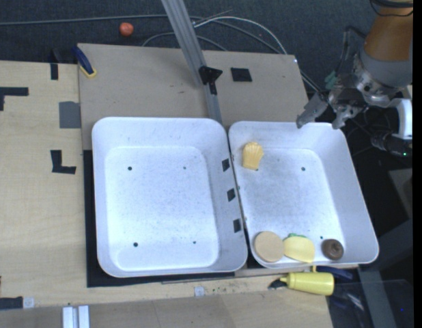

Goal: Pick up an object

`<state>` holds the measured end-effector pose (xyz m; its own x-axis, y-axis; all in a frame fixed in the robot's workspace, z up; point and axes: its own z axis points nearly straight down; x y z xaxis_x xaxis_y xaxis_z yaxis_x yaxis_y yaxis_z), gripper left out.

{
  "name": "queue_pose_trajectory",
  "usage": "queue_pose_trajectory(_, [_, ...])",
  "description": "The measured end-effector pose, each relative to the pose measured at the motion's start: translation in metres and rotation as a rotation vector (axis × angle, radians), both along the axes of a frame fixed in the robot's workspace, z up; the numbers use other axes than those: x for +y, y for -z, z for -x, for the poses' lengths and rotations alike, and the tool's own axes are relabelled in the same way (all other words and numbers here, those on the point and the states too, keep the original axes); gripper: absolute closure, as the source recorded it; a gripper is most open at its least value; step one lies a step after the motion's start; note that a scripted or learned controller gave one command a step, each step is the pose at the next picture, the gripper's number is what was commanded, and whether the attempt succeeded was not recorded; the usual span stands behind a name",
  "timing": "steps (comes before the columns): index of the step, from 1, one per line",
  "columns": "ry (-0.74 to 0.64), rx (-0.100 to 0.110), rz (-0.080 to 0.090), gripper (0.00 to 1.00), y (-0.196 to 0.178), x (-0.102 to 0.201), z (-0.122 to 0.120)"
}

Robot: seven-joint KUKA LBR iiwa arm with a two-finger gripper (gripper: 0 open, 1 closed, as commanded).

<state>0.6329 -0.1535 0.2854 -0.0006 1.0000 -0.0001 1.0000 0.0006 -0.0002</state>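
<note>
End effector [322, 112] hangs over the right bin's [354, 190] far right corner, fingers spread apart, nothing between them. Arm [387, 39] enters from the right, orange band above the wrist.

Right bin contents: pale yellow piece [252, 155] near the far left wall, alone. Along the near wall, in a row: tan disc [268, 246], yellow lump [300, 248] touching it, brown round thing [332, 249] just beside.

Left bin [102, 183] sits alongside. Yellow bottle [308, 282] lies on the desk [33, 203] just outside the right bin's near edge. Small red ball [126, 28] far back.
</note>
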Motion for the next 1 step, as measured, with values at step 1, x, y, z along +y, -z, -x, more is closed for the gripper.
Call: queue_pose_trajectory(1, [0.002,0.01,-0.002,0.0,0.142,-0.0025,0.078])
